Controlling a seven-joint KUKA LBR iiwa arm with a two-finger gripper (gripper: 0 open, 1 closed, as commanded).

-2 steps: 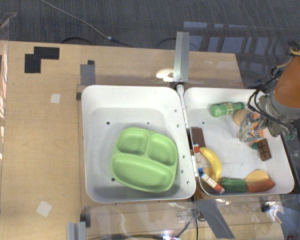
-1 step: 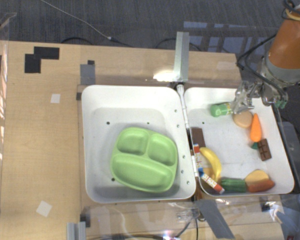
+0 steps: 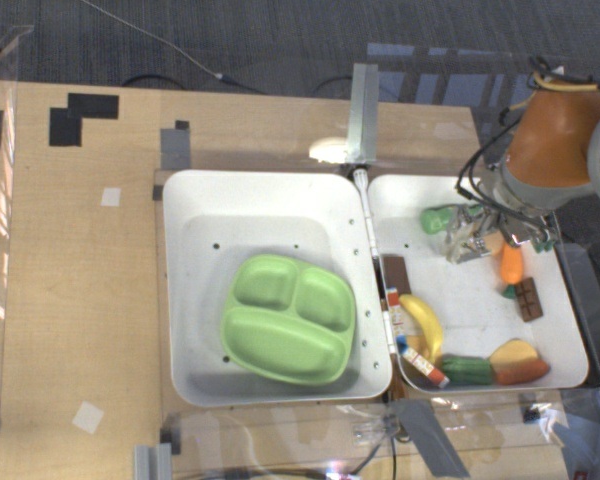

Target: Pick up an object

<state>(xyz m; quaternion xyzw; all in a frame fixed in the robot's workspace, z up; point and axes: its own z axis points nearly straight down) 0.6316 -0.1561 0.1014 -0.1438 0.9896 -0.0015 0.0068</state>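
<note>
My gripper (image 3: 477,242) hangs over the upper part of the right bin (image 3: 460,298), its metal fingers pointing down beside a green toy (image 3: 439,219) to its left. An orange carrot-like piece (image 3: 511,264) lies just right of the fingers. A brown chocolate bar (image 3: 528,299) sits below the carrot. Further down are a yellow banana (image 3: 423,325), a green cucumber (image 3: 466,369), a yellow and red-brown piece (image 3: 518,361) and a small red and blue marker (image 3: 423,362). Nothing shows clearly between the fingers.
The left bin (image 3: 195,268) holds a green divided plate (image 3: 289,317). A dark brown bar (image 3: 393,280) lies along the right bin's left wall. A metal post (image 3: 364,113) stands behind the divider between the bins. The arm's orange band (image 3: 560,133) looms over the right bin's far corner.
</note>
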